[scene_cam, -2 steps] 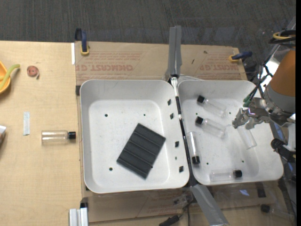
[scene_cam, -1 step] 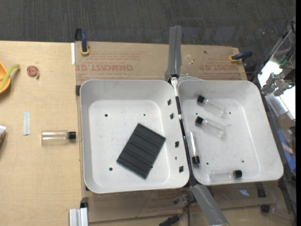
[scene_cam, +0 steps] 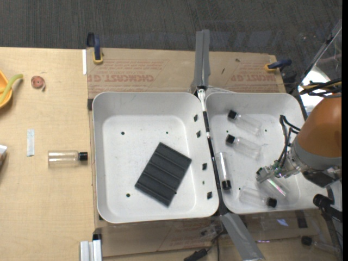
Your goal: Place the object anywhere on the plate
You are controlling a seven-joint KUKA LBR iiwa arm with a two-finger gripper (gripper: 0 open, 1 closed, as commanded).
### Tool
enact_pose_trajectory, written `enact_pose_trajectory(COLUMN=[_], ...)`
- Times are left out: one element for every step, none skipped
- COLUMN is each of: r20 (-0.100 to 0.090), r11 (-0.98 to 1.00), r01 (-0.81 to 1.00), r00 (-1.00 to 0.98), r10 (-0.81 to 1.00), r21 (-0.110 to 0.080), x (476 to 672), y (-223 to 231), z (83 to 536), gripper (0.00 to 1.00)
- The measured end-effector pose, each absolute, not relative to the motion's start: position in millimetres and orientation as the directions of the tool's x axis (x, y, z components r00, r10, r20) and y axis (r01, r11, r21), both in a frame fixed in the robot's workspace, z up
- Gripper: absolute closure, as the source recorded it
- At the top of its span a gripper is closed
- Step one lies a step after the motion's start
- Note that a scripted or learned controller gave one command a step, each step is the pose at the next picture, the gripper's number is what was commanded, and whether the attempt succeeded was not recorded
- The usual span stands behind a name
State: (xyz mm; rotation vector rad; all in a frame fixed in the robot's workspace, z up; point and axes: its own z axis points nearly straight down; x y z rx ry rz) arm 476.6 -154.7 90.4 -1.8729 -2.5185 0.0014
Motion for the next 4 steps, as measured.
enact_pose_trajectory(r20=[-0.001,-0.002,-0.003,0.0], r11=[0.245,0.372,0.111,0.184], r01=[0.969,0.928,0.994,0.983], r00=[-0.245,-0.372,-0.111,-0.184], r10=[0.969,0.928,0.994,0.983], r21=[-0.001,0.0,0.0,-0.003], x=[543.4,634.8,634.5,591.9], y=[-175,-108,-202,-89], z=[194,224,329,218], gripper=[1.0,1.0,1.0,1.0])
